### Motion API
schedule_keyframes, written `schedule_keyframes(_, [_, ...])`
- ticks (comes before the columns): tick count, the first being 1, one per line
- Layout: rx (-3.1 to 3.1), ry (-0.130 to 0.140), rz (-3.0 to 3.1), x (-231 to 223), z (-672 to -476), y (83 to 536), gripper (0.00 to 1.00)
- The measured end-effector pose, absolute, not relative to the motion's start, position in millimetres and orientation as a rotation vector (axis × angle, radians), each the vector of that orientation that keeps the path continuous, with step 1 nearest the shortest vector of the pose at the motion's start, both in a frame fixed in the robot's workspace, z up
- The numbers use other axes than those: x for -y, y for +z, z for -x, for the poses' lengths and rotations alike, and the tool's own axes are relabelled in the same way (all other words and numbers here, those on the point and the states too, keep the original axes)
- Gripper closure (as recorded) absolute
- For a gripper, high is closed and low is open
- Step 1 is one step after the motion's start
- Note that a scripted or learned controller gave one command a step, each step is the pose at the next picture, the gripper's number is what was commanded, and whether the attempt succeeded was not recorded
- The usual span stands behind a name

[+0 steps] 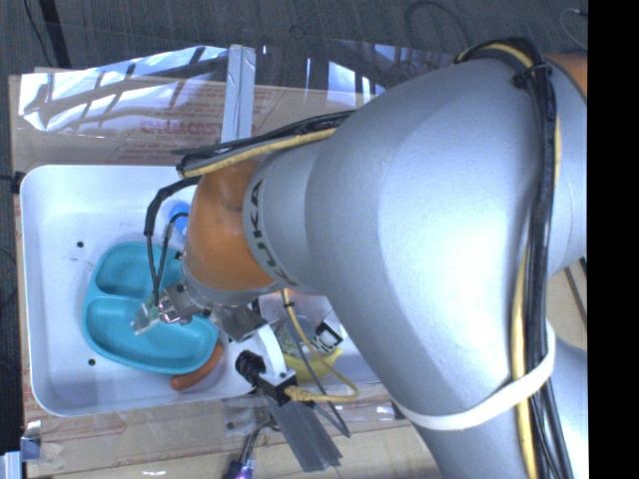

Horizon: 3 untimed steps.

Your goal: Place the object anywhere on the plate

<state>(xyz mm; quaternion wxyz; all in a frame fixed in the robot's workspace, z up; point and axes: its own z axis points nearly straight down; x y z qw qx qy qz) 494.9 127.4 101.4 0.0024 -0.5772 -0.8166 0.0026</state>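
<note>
A teal divided plate (125, 302) lies in the left white bin (45, 267), toward its front. My gripper (160, 314) hangs over the plate's right part, low above its front compartment; the arm's bulk hides most of it. An orange-brown object (200, 373) peeks out just past the plate's front right rim, on the bin floor. A small blue and white thing (178, 218) shows behind the plate, next to the wrist. I see nothing clearly between the fingers.
The grey arm with its orange band (215, 233) covers the whole right bin and the right side of the left bin. Cables and a yellow loop (319, 367) hang under the wrist. A clear wall (130, 98) stands behind the bins.
</note>
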Motion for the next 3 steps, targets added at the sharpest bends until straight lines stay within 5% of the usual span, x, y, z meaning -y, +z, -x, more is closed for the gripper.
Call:
schedule_keyframes(1, [2.303,-0.001,2.141,-184,-476.8,93,0.0])
schedule_keyframes(2, [2.308,-0.001,2.141,-182,-479.2,103,1.0])
schedule_keyframes(3, [2.625,0.002,1.724,-150,-594.3,176,1.0])
